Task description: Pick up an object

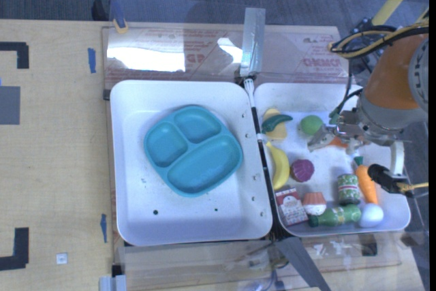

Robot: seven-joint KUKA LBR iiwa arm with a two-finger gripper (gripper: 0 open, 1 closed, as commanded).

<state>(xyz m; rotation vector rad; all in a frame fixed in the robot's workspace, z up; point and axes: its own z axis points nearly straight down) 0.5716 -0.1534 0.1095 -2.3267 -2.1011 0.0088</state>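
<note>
Bins are sitting side by side in front of you. In the left white shallow bin [129,208] a turquoise plastic plate with three compartments [193,149] is lying near the middle. In the right white shallow bin [402,211] you are seeing small toy foods: a yellow banana [279,167] along the left wall, a dark purple round fruit [302,170] just beside it, a green round fruit [311,125] farther back, a green can with a label [348,189], an orange carrot [368,185] beside the can, and a white egg [372,215] at the front right. The grey arm's gripper [340,135] is hovering low over the back of this bin, near the green fruit; you cannot tell if it is open or closed.
</note>
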